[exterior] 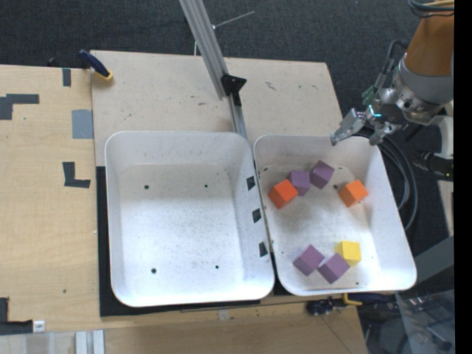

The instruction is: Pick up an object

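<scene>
- While the gripper [355,133] hovers at the right bin's [394,220] upper edge, fingers seemingly spread and holding nothing, your nearest target is the orange block [353,192].
- It lies just below the fingers, toward the frame's bottom.

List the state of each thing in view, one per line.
Gripper: above right bin's far rim, holding nothing.
Left bin: no blocks inside.
Right bin: holds seven blocks.
Orange blocks: two, apart.
Purple blocks: four, in two pairs.
Yellow block: beside near purple pair.
</scene>
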Robot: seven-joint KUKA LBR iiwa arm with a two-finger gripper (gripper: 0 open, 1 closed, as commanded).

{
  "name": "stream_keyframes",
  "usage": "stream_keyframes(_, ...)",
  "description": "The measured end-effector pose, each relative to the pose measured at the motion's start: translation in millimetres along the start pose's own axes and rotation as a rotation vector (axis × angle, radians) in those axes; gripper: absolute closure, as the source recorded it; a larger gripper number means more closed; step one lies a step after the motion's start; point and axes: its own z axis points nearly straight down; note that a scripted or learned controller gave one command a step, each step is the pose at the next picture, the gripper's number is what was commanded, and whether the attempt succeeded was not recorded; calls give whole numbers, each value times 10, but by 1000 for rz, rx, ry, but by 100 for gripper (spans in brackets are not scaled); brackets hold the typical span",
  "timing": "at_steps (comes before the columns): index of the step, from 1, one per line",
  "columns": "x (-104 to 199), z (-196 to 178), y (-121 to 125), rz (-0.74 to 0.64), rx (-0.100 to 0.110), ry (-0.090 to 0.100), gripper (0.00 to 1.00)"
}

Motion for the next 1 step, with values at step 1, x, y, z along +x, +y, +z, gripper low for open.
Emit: stream_keyframes(1, 0, -32, 7, -2, -5, -2, 0)
